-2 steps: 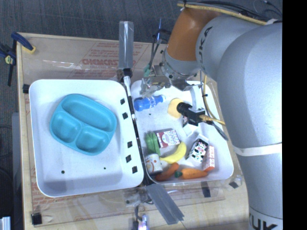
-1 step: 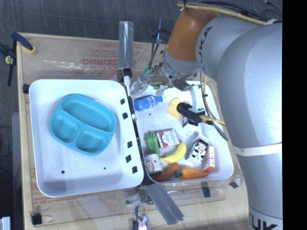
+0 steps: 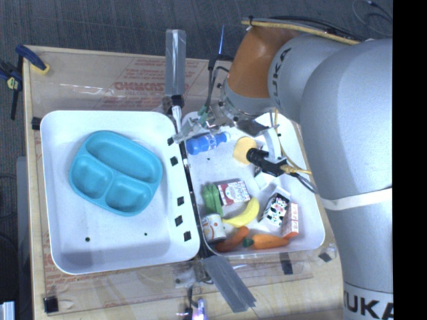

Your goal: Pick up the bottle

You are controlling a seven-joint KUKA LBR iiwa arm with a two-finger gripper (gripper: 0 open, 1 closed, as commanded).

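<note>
In the right bin (image 3: 303, 235): a crowd of small things, with the grey arm (image 3: 333, 112) reaching over its upper part
Bottle (image 3: 205, 142): blue, lying on its side near the bin's top left corner, close to the divider between the two bins
Gripper (image 3: 215, 117): just above the bottle, at the end of the orange-banded wrist — whether it is open, closed or gripping cannot be told from this slant
Yellow round item (image 3: 244, 149): just right of the bottle, beside a black part of the arm
Lower part of the bin: a small carton (image 3: 233, 192), a green item (image 3: 211, 197), a banana (image 3: 243, 214), a can (image 3: 213, 227), a carrot (image 3: 270, 241) and a printed box (image 3: 279, 211) — packed close, several touching
Left bin (image 3: 63, 245): holds a blue divided plate (image 3: 117, 172), lying flat, well apart from the bottle
</note>
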